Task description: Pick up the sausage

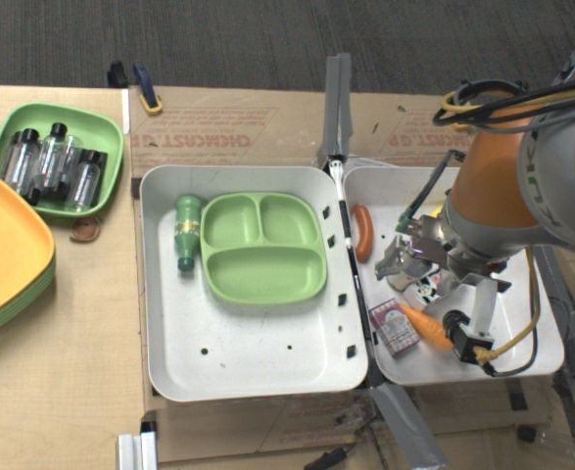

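The sausage (pixel 363 233), reddish-brown and oblong, lies upright along the left wall of the right bin (pixel 547 360). My gripper (pixel 399 264) hangs over the middle of that bin, a short way right of and below the sausage, not touching it. The grey arm with its orange band (pixel 498 179) reaches in from the right and hides the bin's centre. No object shows between the fingers.
In the right bin lie a carrot (pixel 427 327) and a small pink box (pixel 395 326). The left bin (pixel 169 360) holds a green divided plate (pixel 263 247) and a green bottle (pixel 186 231). Left of the bins stand yellow plates (pixel 8 258) and a green tray of bottles (pixel 57 160).
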`<act>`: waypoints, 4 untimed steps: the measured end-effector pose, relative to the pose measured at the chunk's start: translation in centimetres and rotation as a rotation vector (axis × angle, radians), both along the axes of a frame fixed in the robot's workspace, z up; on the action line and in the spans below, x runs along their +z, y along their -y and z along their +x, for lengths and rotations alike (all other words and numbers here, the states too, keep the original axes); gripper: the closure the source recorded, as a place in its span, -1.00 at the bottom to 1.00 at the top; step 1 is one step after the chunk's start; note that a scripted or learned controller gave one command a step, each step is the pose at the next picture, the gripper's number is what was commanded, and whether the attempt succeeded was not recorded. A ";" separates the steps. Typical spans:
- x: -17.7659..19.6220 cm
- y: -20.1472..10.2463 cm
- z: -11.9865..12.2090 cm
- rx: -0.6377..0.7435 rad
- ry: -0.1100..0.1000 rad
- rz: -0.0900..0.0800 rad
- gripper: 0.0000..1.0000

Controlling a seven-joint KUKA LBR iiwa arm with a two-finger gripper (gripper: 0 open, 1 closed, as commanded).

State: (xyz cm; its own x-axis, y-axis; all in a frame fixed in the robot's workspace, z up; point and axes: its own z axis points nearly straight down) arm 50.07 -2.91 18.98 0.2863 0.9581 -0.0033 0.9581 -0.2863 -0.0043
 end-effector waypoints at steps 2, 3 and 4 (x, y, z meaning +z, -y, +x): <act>0.1 1.2 -2.3 0.059 0.003 0.002 -1.00; 0.1 1.2 -2.3 0.059 0.003 0.002 -1.00; 0.1 1.2 -2.3 0.059 0.003 0.002 -1.00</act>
